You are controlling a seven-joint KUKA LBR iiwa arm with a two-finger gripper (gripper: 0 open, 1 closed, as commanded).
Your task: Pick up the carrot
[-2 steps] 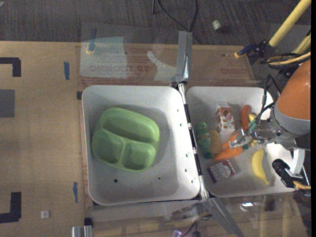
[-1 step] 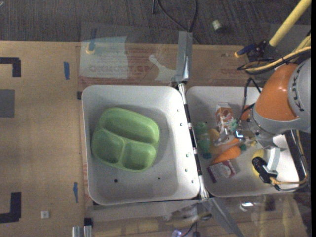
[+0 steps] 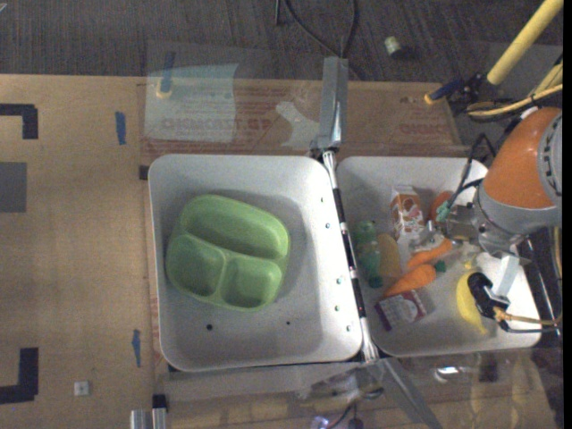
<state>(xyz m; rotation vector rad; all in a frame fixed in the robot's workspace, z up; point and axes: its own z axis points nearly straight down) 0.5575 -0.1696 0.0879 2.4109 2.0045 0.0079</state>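
carrot (image 3: 413, 281) lies slanted in right bin (image 3: 386, 179) among other items | gripper (image 3: 444, 229) hangs near it, probably for approach | its opening: cannot tell

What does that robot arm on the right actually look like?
The arm is rounded and bulky: a bright orange band sits above a smooth grey wrist section. Dark cables run along it, and below the wrist a darker metal gripper reaches into the right-hand bin.
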